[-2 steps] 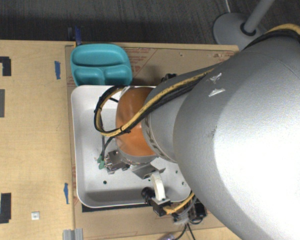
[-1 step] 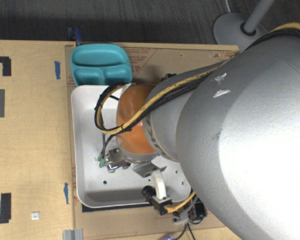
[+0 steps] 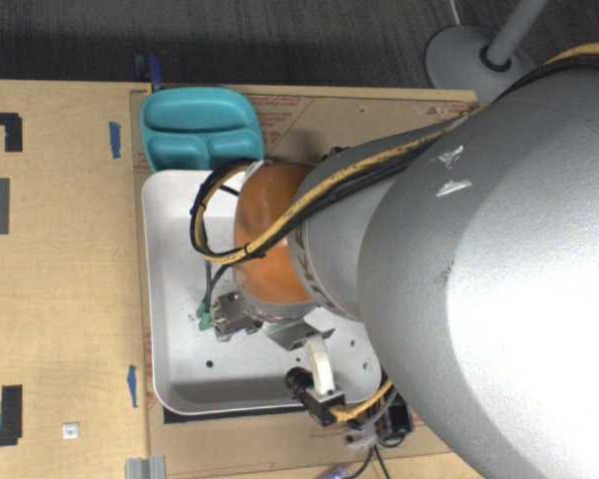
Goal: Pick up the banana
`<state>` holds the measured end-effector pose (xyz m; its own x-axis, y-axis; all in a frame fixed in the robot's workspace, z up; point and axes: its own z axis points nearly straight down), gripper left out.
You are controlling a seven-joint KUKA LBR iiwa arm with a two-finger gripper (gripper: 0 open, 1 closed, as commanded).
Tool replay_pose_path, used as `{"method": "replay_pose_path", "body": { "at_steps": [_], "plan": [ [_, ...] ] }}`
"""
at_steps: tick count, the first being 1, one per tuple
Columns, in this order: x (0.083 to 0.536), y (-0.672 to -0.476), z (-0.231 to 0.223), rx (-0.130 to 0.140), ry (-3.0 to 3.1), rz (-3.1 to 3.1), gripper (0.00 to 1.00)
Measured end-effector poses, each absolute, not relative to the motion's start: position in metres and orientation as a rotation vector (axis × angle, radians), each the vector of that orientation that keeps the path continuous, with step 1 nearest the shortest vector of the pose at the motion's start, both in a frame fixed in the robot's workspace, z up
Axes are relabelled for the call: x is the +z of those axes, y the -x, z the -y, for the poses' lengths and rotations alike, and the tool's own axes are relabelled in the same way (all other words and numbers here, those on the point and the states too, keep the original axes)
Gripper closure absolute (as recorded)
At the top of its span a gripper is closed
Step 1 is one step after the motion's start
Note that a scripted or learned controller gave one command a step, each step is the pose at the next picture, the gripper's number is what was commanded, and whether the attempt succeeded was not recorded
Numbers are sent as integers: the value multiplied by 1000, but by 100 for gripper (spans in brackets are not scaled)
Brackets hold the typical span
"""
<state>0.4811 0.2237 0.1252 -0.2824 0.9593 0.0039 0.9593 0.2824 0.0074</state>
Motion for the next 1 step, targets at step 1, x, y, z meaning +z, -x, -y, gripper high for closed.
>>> {"method": "replay_pose_path", "body": {
  "at_steps": [1],
  "plan": [
    [135,-482,-224,15,-1881,-2513,100]
  ]
}}
